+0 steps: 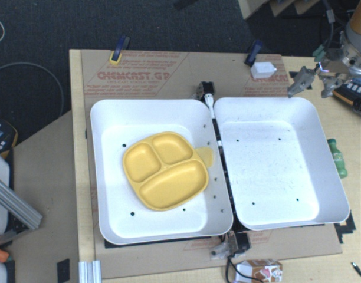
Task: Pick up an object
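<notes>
Hovering at about two o'clock, just past the far corner of the right bin, the gripper has its two fingers spread apart with nothing between them, so the pick looks not yet begun. Its likely target, a yellow divided plate, lies flat in the left bin around eight o'clock, well apart; the next move calls for travel across and a descent onto its rim.

Robotics lab, clamped cardboard-topped bench, two white bins, loose cables, dark carpet floor
</notes>
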